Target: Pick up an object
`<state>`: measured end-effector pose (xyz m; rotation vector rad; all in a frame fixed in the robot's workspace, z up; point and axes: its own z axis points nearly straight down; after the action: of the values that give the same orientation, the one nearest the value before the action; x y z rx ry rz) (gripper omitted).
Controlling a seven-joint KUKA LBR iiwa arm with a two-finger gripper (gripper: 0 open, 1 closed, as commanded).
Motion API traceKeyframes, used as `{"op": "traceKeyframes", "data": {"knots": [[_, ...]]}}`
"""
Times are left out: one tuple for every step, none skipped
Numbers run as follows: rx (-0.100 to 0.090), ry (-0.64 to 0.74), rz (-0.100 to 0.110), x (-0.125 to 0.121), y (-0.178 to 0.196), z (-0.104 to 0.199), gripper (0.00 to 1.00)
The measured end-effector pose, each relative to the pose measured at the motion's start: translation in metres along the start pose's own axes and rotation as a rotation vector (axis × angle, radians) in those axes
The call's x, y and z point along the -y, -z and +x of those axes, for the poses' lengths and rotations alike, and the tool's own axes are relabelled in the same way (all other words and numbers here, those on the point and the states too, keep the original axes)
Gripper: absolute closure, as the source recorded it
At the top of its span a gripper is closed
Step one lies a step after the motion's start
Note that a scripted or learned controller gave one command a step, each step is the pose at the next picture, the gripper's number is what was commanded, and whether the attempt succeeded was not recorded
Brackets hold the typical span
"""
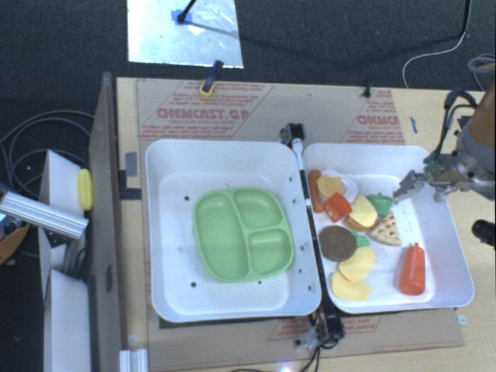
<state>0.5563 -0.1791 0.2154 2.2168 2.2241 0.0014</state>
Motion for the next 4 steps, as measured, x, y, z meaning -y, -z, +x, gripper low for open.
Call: {"op": "traceKeyframes", "data": {"knots": [[-0.002, -0.007, 0.011, 0.06, -0.09, -0.026, 0.0], [0.001, 0.009, -0.012, -0.069, -0.075, 0.006, 0.0], [-0.001, -0.001, -0.013, -0.035, -0.127, 0.028, 0.0], [0.0, 0.0, -0.003, -0.033, -0.12, 0.027, 1.0]]}}
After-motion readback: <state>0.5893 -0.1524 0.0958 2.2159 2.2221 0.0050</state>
